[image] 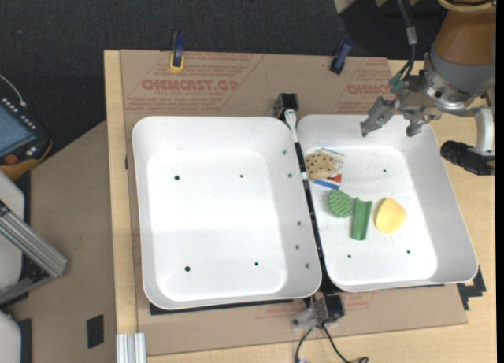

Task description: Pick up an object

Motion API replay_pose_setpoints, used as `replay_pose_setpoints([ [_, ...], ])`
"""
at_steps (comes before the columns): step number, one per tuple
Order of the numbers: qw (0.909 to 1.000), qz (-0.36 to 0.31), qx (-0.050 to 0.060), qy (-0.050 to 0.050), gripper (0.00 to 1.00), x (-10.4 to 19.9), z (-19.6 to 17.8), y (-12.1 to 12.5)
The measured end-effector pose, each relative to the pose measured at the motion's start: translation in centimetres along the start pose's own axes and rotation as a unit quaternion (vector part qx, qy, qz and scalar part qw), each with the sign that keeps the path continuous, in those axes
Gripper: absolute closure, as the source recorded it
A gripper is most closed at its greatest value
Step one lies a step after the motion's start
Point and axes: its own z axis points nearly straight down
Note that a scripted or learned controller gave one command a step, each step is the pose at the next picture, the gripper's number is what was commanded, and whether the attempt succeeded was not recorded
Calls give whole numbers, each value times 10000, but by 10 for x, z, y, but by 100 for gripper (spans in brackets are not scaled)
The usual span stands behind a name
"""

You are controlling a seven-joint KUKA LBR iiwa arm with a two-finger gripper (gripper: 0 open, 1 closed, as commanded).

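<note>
1. Right bin (pixel 441 196) holds four loose objects, grouped toward its left half: a yellow rounded object (pixel 390 216), a green stick-shaped piece (pixel 360 219), a green dotted piece (pixel 340 202) and a tan speckled packet (pixel 323 166) with white, blue and red at its edges.
2. The yellow object lies near the bin's centre, just beside the green stick on that stick's right. The stick lies roughly upright in the view, touching or nearly touching the dotted piece on its left. The packet sits close to the bin's left wall, nearer the far edge than the rest.
3. Gripper (pixel 395 120) is over the far right corner of the right bin, well apart from all four objects. The two fingers (pixel 376 120) are spread wide, nothing between them. The nearest object, the packet, lies toward the bin's left wall from the fingers; the yellow object lies toward the near edge.
4. Arm: orange band (pixel 466 35) above the grey wrist, entering from the right.
5. Left bin (pixel 213 204): white floor with four small dark dots.
6. Count: two white bins, side by side on a cardboard sheet (pixel 236 78); two blue clamps (pixel 177 53) on the sheet's far edge.
7. Red print on the cardboard reads roughly "CHEMCAST G.P."; the smaller lines are illegible. Packet print is too small to read.
</note>
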Motion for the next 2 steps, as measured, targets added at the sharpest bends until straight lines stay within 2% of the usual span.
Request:
replay_pose_setpoints([
  [1,10000,-4,-19,-5,100,0,-11,1],
  [2,9999,-15,-117,-17,100,24,-213,-48],
])
